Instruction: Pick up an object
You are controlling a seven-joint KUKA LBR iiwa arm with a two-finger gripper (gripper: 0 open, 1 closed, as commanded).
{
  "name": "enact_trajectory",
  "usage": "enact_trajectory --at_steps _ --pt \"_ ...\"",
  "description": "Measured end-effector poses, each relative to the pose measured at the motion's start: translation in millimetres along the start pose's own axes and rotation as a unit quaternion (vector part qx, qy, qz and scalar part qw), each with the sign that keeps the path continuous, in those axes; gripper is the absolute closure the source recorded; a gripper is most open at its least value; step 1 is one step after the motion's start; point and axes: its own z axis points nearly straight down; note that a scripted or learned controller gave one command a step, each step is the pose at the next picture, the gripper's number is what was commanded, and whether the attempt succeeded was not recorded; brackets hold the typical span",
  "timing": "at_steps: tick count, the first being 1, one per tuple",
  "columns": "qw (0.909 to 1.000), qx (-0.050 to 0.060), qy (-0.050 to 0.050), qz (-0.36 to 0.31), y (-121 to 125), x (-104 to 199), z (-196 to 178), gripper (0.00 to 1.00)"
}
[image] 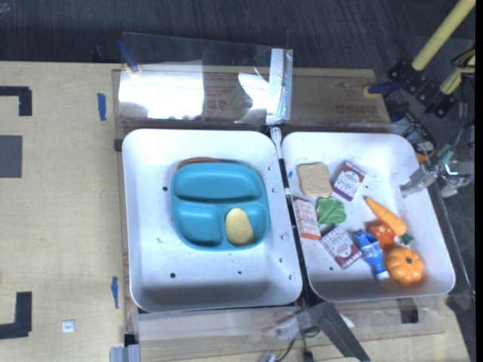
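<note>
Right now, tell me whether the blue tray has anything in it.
Not empty. The blue tray in the left bin holds a yellow egg-shaped object in its lower right compartment.

Pale wooden bench (pixel 53 225), dark carpeted floor (pixel 226 6), glaring clear panel (pixel 196 89)

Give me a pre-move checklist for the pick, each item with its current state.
1. Targets present in the right bin: ok; carrot, pumpkin, bread slice and packets lie there.
2. Claw over that bin: ok, at its right edge.
3. Claw free of objects: ok, nothing near its tip.
4. Claw open: cannot tell.
5. Carrot isolated: not ok, it touches neighbours.
6. Bread slice has room around it: ok.
</note>
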Motion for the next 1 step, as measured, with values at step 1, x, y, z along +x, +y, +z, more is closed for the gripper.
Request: enact_trajectory --at_steps 1 --pt "0.9986 -0.001 0.005 0.052 -10.3 13.7 119.9 0.0"
